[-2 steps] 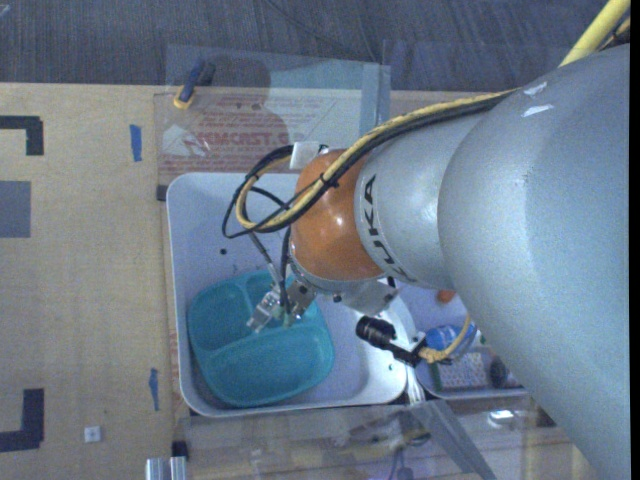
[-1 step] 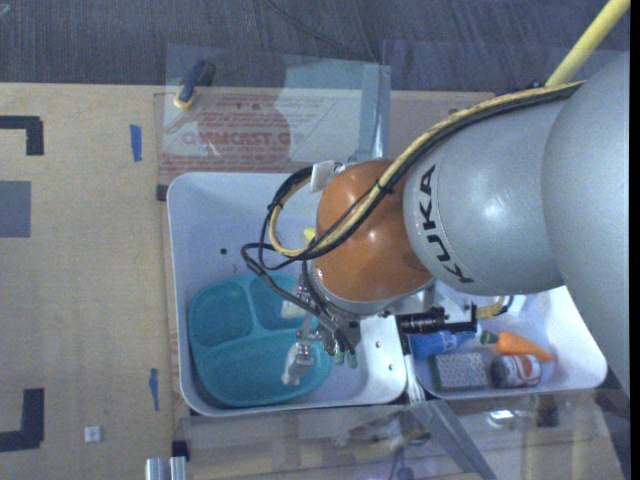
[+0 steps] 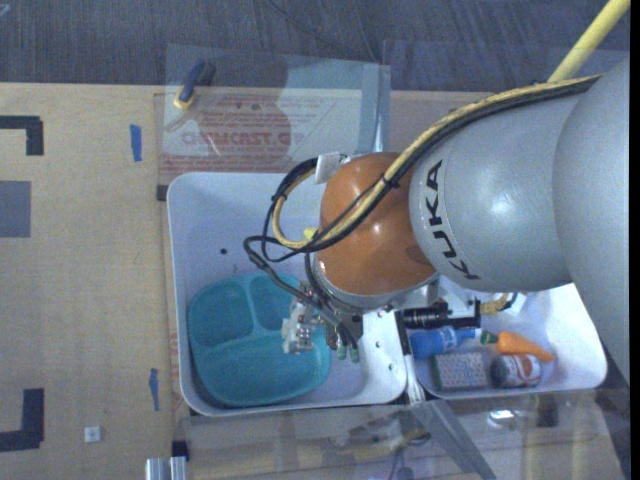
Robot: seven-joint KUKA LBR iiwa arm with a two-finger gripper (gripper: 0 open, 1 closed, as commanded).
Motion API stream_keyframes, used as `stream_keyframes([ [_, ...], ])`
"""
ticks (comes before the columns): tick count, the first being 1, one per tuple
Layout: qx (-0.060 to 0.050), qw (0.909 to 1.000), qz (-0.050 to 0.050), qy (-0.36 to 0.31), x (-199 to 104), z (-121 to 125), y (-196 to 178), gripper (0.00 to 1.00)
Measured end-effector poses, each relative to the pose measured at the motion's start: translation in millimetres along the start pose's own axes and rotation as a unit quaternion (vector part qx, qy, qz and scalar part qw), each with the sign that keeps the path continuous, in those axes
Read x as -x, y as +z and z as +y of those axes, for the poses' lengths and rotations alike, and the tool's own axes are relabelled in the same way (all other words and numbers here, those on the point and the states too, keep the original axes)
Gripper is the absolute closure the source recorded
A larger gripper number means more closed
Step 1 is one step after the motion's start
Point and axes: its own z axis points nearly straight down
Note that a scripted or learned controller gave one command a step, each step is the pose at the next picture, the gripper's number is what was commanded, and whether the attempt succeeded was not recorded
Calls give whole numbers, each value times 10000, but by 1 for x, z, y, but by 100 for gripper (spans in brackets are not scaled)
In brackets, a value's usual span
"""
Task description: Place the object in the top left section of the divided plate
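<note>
The arm reaches in from the right and bends its orange-banded wrist over the left bin [image 3: 200, 218], so that the claw [image 3: 318, 336] hangs above the right edge of the teal divided plate [image 3: 240, 368]. The plate lies in the near half of that bin, its two small sections toward the far side and its one large section near — so the top left section [image 3: 225, 308] is, I judge, the small compartment at the plate's far left. It looks bare.

The claw's state I cannot tell: the wrist and a knot of cables hide most of it. A small pale thing [image 3: 296, 333] shows just at the claw, over the plate's right side, and it may be the object, but whether it is gripped or merely beside the claw is not clear.

The right bin [image 3: 585, 368] holds the spare items — a blue bottle [image 3: 440, 342], an orange carrot [image 3: 522, 345], a grey speckled block [image 3: 460, 370] and a small can [image 3: 518, 371] — gathered there, it seems, as the supply.

If the pale thing is the object, the claw sits too far right; it needs to go left and slightly farther before release.
</note>
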Motion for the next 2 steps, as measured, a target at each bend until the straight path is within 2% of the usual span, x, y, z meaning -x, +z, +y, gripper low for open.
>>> stream_keyframes([
  [1, -28, 9999, 30, -108, 37, 28, -71, 100],
  [2, -26, 10000, 18, 82, 84, 35, -68, 100],
])
